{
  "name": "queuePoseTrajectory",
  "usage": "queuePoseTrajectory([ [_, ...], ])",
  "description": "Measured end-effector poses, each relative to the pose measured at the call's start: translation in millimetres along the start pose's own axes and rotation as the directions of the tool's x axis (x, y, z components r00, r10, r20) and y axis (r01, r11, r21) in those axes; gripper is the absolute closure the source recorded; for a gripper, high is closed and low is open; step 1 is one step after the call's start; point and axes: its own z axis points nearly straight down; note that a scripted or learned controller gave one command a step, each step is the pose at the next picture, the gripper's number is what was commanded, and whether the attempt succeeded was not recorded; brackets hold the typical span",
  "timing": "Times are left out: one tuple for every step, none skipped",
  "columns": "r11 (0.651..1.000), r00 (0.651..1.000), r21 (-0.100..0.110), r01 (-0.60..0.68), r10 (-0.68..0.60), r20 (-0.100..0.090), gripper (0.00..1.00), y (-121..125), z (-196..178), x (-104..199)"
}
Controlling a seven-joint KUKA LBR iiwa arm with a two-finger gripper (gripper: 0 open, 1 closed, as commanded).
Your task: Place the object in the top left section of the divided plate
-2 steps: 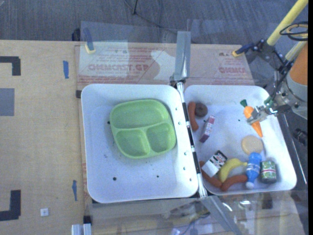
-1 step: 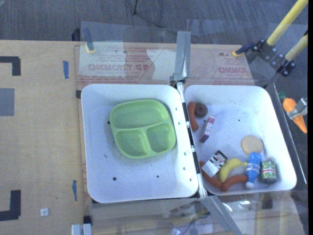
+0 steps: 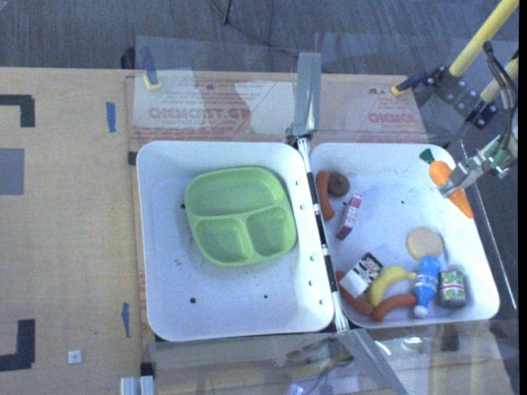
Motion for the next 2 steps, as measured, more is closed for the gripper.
queuePoseTrajectory([
  [0.994, 0.994, -0.003, -0.106, 0.106, 0.003, 1.0, 5.5, -14.8, -30.2],
  [0.999, 0.999, 0.0, -0.035, 0.035, 0.0, 1.0, 32.4, 14.6, 64.0],
])
